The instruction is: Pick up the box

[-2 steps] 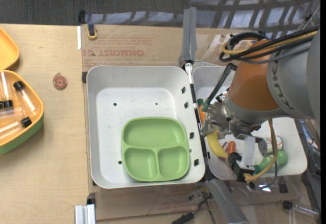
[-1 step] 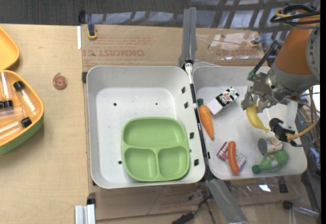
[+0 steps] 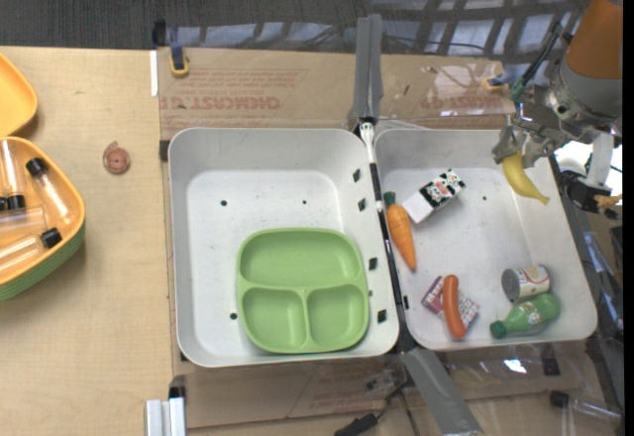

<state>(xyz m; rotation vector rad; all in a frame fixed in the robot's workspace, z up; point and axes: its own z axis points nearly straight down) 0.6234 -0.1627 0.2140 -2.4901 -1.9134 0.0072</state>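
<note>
Arm (image 3: 599, 48): enters at upper right, orange band showing.
Gripper (image 3: 520, 149): low at the frame's right side, pointing down.

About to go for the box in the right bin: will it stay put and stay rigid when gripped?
The box looks small, flat-sided and stiff, so it probably won't roll. It likely weighs little and may slide on the smooth bin floor if nudged. Its end lies close to the carrot, which could get bumped.

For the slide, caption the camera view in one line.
Gripper at the right bin's far corner by a banana; box lies untouched beside the carrot.
</note>
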